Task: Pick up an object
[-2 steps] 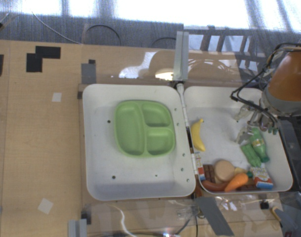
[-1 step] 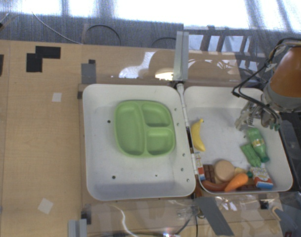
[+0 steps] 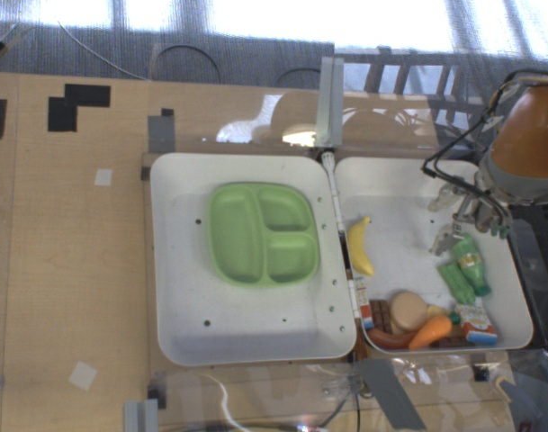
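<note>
The green bottle (image 3: 470, 267) looks like my target, since it lies closest under my hand (image 3: 462, 220) in the right bin (image 3: 395, 192), toward that bin's right side and just beside a second green piece (image 3: 455, 283) on its left. My hand hangs above and a little far of the bottle's cap end, with nothing visibly held in it; whether it is apart or together I cannot tell from this slant. I judge this to be the approach step, with the grasp not yet begun. The bottle lies flat, its long axis running from far-left to near-right, the cap seeming to point to the far side. For the next move I would need to come down over its middle and close across the short width, square to that axis, keeping clear of the green neighbour. The banana (image 3: 360, 247) lies well apart at the bin's left wall, and the carrot (image 3: 429, 333) sits in the near clutter; the green plate (image 3: 260, 233) rests in the left bin (image 3: 179, 268).
</note>
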Robot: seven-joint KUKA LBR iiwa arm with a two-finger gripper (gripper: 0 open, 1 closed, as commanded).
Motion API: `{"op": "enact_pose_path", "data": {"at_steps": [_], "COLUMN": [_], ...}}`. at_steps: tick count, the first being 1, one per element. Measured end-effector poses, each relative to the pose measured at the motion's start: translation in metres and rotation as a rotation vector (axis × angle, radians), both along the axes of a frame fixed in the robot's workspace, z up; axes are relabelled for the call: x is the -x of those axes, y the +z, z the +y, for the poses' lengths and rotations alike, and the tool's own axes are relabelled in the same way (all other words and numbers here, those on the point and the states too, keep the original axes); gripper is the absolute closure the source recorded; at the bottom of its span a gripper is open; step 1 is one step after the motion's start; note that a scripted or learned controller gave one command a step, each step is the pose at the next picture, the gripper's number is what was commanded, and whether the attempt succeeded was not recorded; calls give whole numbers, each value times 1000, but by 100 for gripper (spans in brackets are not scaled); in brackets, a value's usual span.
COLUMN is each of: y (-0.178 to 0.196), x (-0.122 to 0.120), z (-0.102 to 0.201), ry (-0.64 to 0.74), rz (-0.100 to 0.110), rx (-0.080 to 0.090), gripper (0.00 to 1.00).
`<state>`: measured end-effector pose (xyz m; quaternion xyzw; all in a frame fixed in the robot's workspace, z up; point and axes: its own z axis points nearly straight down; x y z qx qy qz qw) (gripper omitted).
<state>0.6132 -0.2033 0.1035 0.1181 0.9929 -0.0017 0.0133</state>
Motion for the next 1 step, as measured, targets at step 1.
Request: {"op": "enact_pose_path", "data": {"at_steps": [1], "y": [-15], "x": [-14], "z": [-2], "ry": [-84], "rz": [14], "rx": [-6], "gripper": [0]}}
